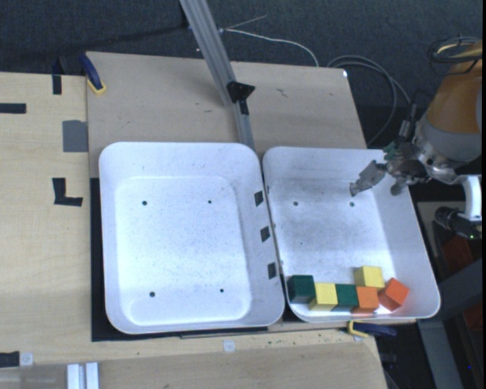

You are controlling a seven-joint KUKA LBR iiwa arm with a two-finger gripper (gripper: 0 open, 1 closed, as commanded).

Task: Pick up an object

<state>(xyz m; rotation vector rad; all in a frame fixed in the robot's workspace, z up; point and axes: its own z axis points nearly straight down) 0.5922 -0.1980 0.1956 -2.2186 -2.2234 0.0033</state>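
Your left bin (182, 229) sat on the wooden surface (32, 217), with a grey metal rail (215, 51) slanting down to the seam where the two bins met. In your right bin (324, 217), the blocks huddled along the near wall: a dark green block (301, 287), a yellow block (326, 294), a green block (345, 297), an orange block (367, 298), a second yellow block (372, 276) behind it and a red-orange block (394, 292) at the corner. Your claw (364, 183) hung over that bin's far right part, well apart from the blocks, carrying nothing; whether its fingers were apart or together could not be told
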